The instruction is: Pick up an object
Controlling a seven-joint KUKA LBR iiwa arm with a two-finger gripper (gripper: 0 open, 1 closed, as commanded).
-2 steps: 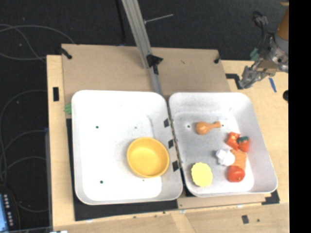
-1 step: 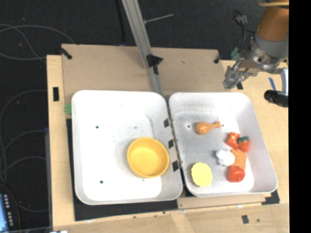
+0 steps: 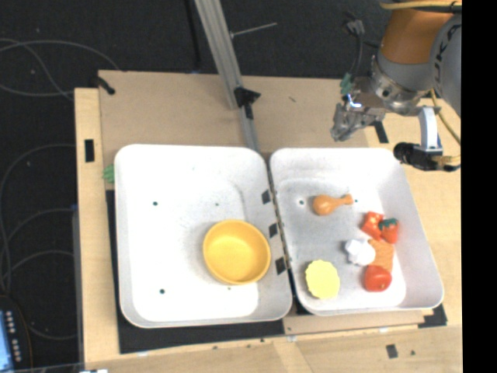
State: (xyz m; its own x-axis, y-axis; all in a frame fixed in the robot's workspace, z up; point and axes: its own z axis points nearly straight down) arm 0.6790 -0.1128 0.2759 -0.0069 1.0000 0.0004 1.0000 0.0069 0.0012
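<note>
Six small toy objects are seen in two shallow white plastic bins on a tan bench, with the grey KUKA arm poised above the far rim of the right bin (image 3: 404,179). A round yellow plastic bowl (image 3: 236,251) sits alone toward the near right of the left bin (image 3: 155,177). In the right bin, a small orange-brown pear-shaped toy (image 3: 332,203) lies toward the far middle; a red pepper-like toy with a green tip (image 3: 379,227), a small white lump (image 3: 359,251), an orange block (image 3: 383,252) and a red tomato-like ball (image 3: 377,279) are clustered touching or just beside one another along the right side; a flat pale-yellow ridged disc (image 3: 322,279) rests at the near left. All are judged light, stiff and smooth, so somewhat slippery. The pear-shaped toy, standing apart, is judged easiest taken across its narrow neck. The two-finger gripper (image 3: 347,123) hangs over bare bench beyond the bin, touching nothing, nothing seen in it; how wide it is set cannot be told
</note>
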